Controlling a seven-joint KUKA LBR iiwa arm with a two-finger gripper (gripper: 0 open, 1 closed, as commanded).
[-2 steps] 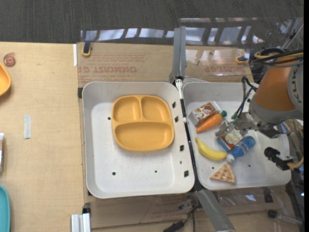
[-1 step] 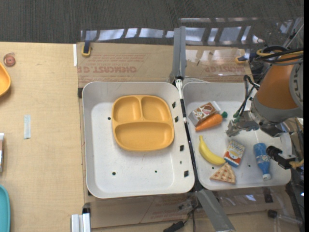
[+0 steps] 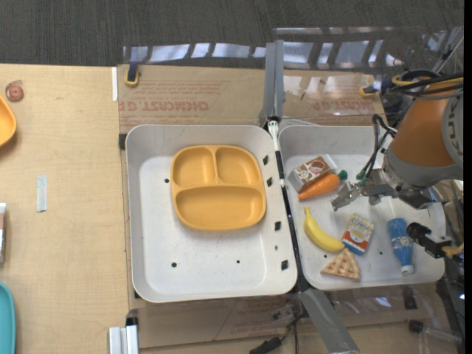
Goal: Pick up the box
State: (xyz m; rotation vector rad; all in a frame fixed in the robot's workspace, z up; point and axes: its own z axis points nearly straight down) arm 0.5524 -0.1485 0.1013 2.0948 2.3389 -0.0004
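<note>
Writing: I read reversed "CHEMCAST" on the cardboard (image 3: 195,98) behind the bins.
Box: one small box (image 3: 358,233) lies flat mid right bin (image 3: 435,271), banana (image 3: 322,233) just beside it.
Gripper: the gripper (image 3: 346,195) hovers above the box; I see its fingers spread, grasping nothing.
Count: one carrot (image 3: 321,186), one bottle (image 3: 402,245), one packet (image 3: 310,172).
Room: the orange plate (image 3: 218,186) sits alone in the left bin (image 3: 147,271).

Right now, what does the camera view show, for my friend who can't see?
A gripper hovers in the right bin among a carrot, banana, two small boxes, a bottle and a waffle slice. The left bin holds a yellow tray.
</note>
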